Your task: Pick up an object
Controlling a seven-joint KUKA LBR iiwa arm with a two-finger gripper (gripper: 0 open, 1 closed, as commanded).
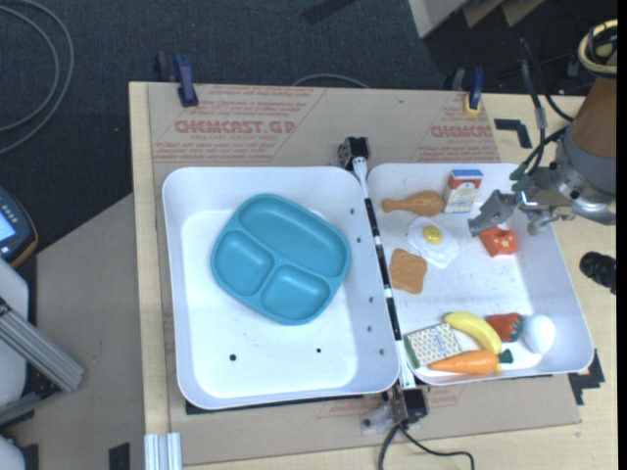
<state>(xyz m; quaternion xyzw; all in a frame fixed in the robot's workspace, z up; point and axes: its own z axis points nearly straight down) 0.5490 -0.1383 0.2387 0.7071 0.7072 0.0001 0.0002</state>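
Reaching in from the right: the tool [511,211] is seen low over the right bin [558,292], near its upper right part.
Tool fingers: they are spread apart, and nothing is seen between them.
Red object [500,242]: it is found just below the tool, on the bin floor, not gripped.
Carton [463,190]: it is stood near the bin's top edge, beside a drumstick [413,203].
Fried egg [432,238]: it is laid below the drumstick, with a brown toast piece [408,270] just under it.
Lower corner: a banana [472,329], a carrot [462,363], a patterned packet [432,343], a red-and-green piece [505,325] and a white egg [538,333] are clustered together.
Left bin [196,341]: a blue divided plate [281,258] is held in it.
Bench [147,262]: both bins are carried side by side.
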